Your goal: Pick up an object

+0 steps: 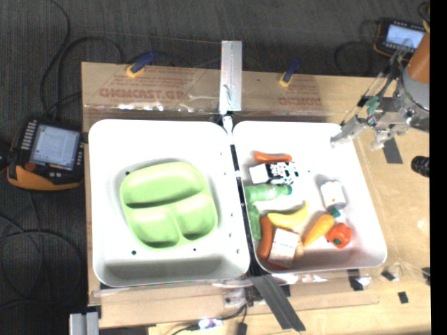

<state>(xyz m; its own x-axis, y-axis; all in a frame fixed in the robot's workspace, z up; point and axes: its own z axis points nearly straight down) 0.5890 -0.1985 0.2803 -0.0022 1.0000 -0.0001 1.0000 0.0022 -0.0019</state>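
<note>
Two white bins; one green tray, one banana

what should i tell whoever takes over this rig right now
Gripper: above the right bin's upper right corner, nothing between its fingers.
Objects: all in the right bin. Banana, carrot, tomato, green bottle, black-and-white toy and a few more, clustered.
Left bin: holds a green divided tray.
Done: nothing picked.
Left: descend, grasp one object, lift it.
</note>
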